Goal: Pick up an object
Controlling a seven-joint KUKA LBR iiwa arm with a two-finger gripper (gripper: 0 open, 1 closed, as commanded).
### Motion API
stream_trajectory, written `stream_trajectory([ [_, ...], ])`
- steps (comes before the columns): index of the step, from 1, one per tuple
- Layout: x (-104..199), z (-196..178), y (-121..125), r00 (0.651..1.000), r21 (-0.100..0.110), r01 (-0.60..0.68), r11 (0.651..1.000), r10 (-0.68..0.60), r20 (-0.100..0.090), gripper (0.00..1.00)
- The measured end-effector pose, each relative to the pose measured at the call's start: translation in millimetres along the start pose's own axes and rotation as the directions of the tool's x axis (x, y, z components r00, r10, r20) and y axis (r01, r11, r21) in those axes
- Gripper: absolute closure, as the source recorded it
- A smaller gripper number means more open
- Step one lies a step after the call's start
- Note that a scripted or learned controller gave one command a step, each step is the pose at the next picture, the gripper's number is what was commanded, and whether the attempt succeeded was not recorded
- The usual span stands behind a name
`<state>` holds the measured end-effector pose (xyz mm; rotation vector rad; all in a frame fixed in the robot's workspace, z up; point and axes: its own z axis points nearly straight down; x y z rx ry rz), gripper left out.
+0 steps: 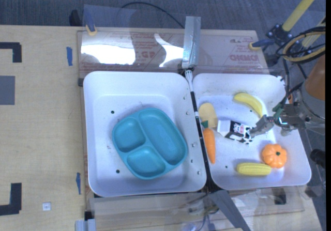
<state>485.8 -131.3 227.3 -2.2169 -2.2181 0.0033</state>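
Low in the right bin (295, 170), gripper (257, 128) beside a small black-and-white carton (236, 130); jaw state impossible to tell. Banana (249, 103) farther back, pumpkin (274, 155) and corn (253, 169) nearer. Blue tray (149, 142) in the left bin (98, 95).

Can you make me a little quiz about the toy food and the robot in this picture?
1. True or false: the blue tray lies in the left bin.
2. What sits nearest the gripper? A) corn cob B) black-and-white card C) carrot
3. Fill in: the small pumpkin is coloured ____.

Key: 1 true; 2 B; 3 orange.
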Motion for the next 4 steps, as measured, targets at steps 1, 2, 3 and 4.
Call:
stream_trajectory([
  [1, -26.3, 74.0, 105.7, 0.992, 0.0, -0.128, 0.992, 0.128, 0.002, 0.0],
  [2, -56.2, 139.3, 152.9, 0.988, -0.014, -0.153, 0.988, 0.153, 0.003, 0.0],
  [3, -56.2, 130.2, 152.0, 0.988, -0.01, -0.151, 0.988, 0.151, 0.005, 1.0],
  [4, 2.6, 12.7, 139.6, 0.989, -0.022, -0.149, 0.989, 0.149, 0.0, 1.0],
])
